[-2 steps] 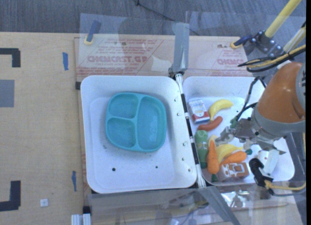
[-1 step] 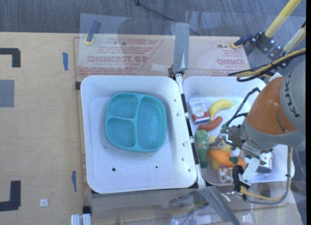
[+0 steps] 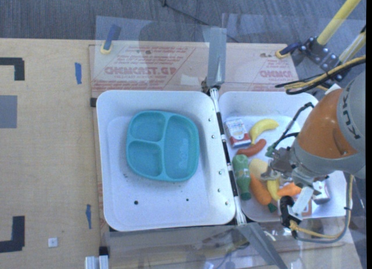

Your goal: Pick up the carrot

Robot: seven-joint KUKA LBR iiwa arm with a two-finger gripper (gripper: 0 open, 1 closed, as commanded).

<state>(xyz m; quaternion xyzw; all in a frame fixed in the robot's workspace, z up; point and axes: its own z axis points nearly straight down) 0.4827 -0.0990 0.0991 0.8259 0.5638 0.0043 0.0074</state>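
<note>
The carrot (image 3: 260,190), orange and tapered, lies at a slant in the front part of the right bin (image 3: 302,214). It sits among other toy foods, with a small yellow piece (image 3: 273,190) touching its right side. My gripper (image 3: 278,179) hangs low over this pile, just to the right of the carrot, below the arm's orange band (image 3: 322,131). The wrist body hides what is directly beneath it. An orange piece (image 3: 289,190) shows under the gripper; I cannot tell whether it is held.
In the right bin lie a yellow banana (image 3: 263,127), a red-and-white box (image 3: 236,131), a red sausage-like piece (image 3: 251,147) and green pieces (image 3: 241,169). The left bin (image 3: 116,163) holds a teal divided plate (image 3: 163,146). Yellow cables (image 3: 343,9) run at the upper right.
</note>
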